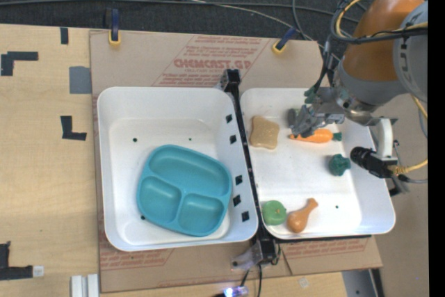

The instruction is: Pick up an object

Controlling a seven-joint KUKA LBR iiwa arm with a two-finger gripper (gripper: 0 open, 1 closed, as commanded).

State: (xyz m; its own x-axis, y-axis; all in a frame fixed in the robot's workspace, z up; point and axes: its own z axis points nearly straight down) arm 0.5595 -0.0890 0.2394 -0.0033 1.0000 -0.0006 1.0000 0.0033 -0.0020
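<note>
In the right bin (361, 219) lie an orange carrot (316, 138), a tan bread-like piece (264, 132), a dark green lump (338, 164), a light green round piece (274, 212) and an orange drumstick shape (301, 215). My gripper (304, 123) hangs low over the bin's back part, its dark fingers right at the carrot's left end. The carrot lies on the bin floor, partly under the fingers. The arm's orange band (381, 24) rises above it at the upper right.
The left bin (115, 149) holds a teal divided plate (183, 189). A black divider (240, 149) runs between the bins. Cables loop above the arm and across the dark floor behind. Clamps (114, 35) hold the cardboard sheet under the bins.
</note>
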